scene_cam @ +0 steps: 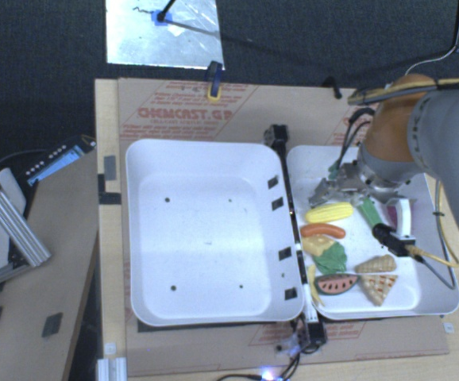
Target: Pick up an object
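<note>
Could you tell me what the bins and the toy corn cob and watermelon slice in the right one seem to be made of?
The left bin and right bin look like moulded white plastic, smooth, with rounded rims. The corn cob and watermelon slice seem to be hard plastic toy food: flat bright colours, a slight sheen. Rubber or foam cannot be ruled out.

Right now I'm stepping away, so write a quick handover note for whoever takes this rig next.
End effector: low in the right bin, above the yellow corn; nothing visibly held, finger state unclear.
Things: all toy food lies in the right bin: corn, red hot dog, green leafy piece, watermelon slice, two waffle-like wedges, green stick. The left bin sits beside it.
Done: arm reached into the bin.
Left: grasp an object and lift it.
</note>
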Robot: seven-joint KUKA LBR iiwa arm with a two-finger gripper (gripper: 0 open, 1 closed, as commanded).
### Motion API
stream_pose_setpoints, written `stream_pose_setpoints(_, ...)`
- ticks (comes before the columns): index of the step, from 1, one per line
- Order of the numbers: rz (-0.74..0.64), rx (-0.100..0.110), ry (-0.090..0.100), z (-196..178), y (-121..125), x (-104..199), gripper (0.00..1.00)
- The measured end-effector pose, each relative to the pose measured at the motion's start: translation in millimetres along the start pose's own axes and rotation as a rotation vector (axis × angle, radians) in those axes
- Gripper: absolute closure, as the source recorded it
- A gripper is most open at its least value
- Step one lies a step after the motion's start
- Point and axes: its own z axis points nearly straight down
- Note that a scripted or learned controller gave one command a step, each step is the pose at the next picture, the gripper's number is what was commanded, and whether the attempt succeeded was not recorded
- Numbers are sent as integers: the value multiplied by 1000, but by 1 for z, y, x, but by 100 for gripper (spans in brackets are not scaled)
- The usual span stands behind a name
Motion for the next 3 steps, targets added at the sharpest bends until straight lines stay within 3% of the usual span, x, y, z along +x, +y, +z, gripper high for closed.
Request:
stream_pose_setpoints(1, -2, -1, 1, 0, -30, 18, 0)
stream_pose_setpoints(2, -4, -4, 0, 0, -23, 23, 0)
stream_pose_setpoints(3, -4, -7, 0, -11, -22, 23, 100)
